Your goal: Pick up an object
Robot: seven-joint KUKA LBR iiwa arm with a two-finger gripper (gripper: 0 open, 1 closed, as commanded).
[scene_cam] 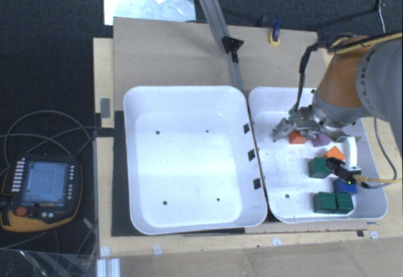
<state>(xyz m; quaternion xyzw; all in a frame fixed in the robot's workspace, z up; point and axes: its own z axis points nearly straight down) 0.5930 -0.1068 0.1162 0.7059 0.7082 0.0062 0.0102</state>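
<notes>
Blocks lie scattered in the right bin (277,206), toward the right of the frame: an orange block (296,138) and a purple block (320,140) up near my hand (296,124), a green block (318,167) and an orange wedge (335,153) below them, a blue block (344,186) further down, and a pair of dark green blocks (334,202) at the lower right. The left bin (135,143) fills the middle of the frame. My hand hovers low over the upper part of the right bin, just above the orange block, and I cannot tell from this angle how it is set or whether it touches anything. I judge the orange block the nearest target. It looks small, stiff and light, probably wood or plastic, so it should bear a firm squeeze without harm. Its flat opposite sides are where I would close on it; the purple block just beside it may crowd one side.
</notes>
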